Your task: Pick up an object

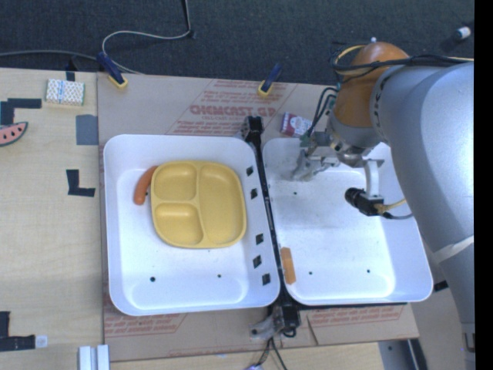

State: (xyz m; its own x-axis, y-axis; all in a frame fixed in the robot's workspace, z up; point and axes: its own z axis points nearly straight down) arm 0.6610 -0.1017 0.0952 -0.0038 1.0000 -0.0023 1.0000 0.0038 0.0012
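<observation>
Two candidate objects are seen in the left bin (123, 284): an orange carrot-like piece (142, 185), lying against the left edge of a yellow divided plate (199, 203), which sits in the upper half of that bin. The lower half of the left bin is bare, so approach room from below is judged ample; the carrot-like piece is hemmed between the plate rim and the bin's left wall, and a grasp there is judged tight. At the centre divider, a second small orange piece (287, 264) is found in the right bin (400, 276), touching or nearly touching its left wall, so a finger is judged hard to place on that side. The gripper (303, 168) is positioned low over the upper left part of the right bin, near its back wall and well apart from the small orange piece. Nothing is seen between its fingers; how far they are parted cannot be told from this view. No object is held, so the pick is judged not yet done: selection, descent, closure and lift are all left. The remaining floor of the right bin is bare.
</observation>
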